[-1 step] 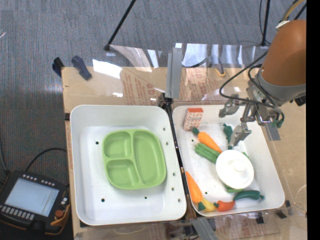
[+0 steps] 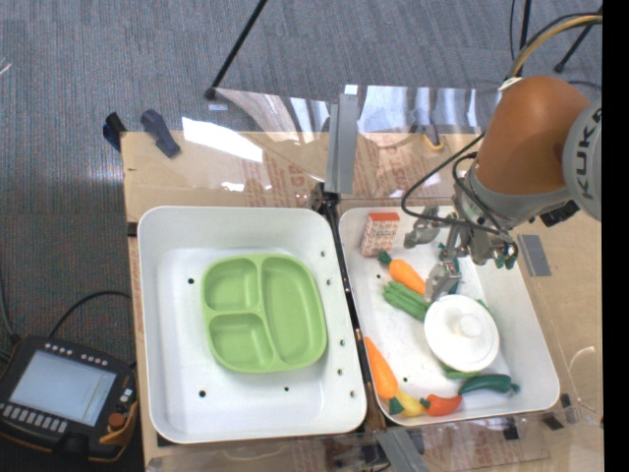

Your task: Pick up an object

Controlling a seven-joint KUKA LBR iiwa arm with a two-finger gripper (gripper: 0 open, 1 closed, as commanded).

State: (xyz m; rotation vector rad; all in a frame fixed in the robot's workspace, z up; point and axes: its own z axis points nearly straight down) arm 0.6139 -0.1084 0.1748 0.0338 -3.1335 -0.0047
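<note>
- Hovering over the right bin (image 2: 539,362) on the worktop, I judge the step in hand to be the approach; nothing is picked yet.
- Left bin (image 2: 157,264) holds a green divided plate (image 2: 263,313).
- White lidded bowl (image 2: 462,332) sits just below my end effector (image 2: 444,275), whose grip state I cannot tell.
- Likeliest target: the carrot (image 2: 406,274) touching the green beans (image 2: 405,301), just beside my tip; next I need a clean descent onto one item.
</note>
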